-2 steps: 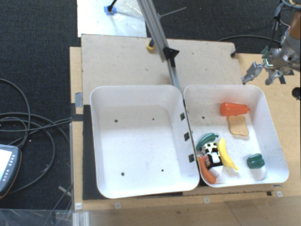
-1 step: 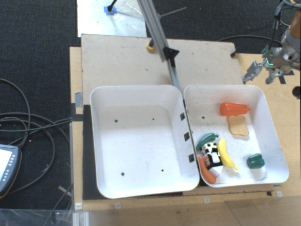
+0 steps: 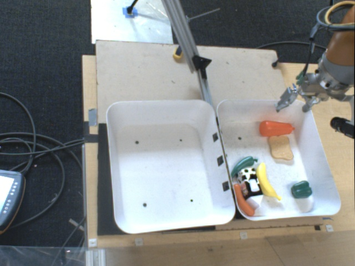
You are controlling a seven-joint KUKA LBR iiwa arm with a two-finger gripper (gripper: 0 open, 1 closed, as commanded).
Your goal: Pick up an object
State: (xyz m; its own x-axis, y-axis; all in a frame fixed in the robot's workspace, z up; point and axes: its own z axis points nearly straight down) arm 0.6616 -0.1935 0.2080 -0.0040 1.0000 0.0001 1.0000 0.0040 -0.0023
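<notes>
1. The right shallow white plastic bin [image 3: 321,148] serves as the landmark; it sits on the pale wooden tabletop [image 3: 144,71], touching the left shallow white plastic bin [image 3: 119,148] along 1 shared wall.
2. The grey metal 2-finger pincer [image 3: 295,99] hangs over the far rim of the right bin, near its far right corner, with its 2 fingers spread apart and nothing between them.
3. An orange carrot-shaped plastic toy [image 3: 275,128] lies inside the right bin toward its far side, just below the pincer and apart from it.
4. A tan bread-slice-shaped toy [image 3: 281,148] lies just nearer than the carrot, close to the bin's middle.
5. A yellow plastic banana toy [image 3: 266,182] lies in the near half of the right bin, touching a small black-and-white object [image 3: 250,183] at its left.
6. A green leafy-shaped toy [image 3: 244,163] rests near the wall shared with the left bin, and an orange-red elongated toy [image 3: 242,199] lies in the near left corner.
7. A dark green pepper-shaped toy [image 3: 301,189] sits toward the right bin's near right corner.
</notes>
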